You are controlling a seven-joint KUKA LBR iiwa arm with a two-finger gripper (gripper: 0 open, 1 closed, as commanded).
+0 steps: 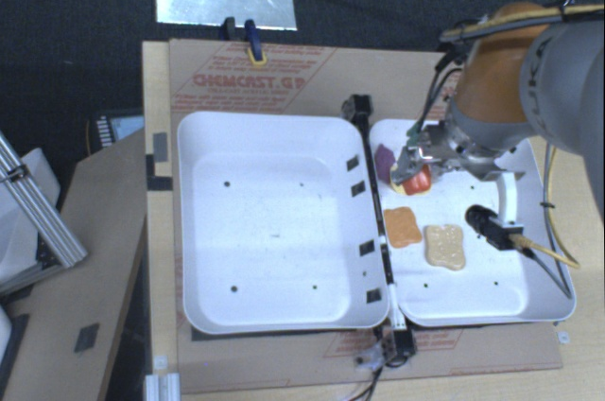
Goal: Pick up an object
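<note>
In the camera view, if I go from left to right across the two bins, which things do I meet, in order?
left white bin → purple piece → orange flat slice → pale flat slice. I leave out the red piece, because the claw overlaps it.

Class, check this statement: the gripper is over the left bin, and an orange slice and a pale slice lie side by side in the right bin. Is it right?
Not quite. The camera view shows the gripper over the right bin, not the left bin. The orange slice and the pale slice do lie side by side in the right bin.
</note>
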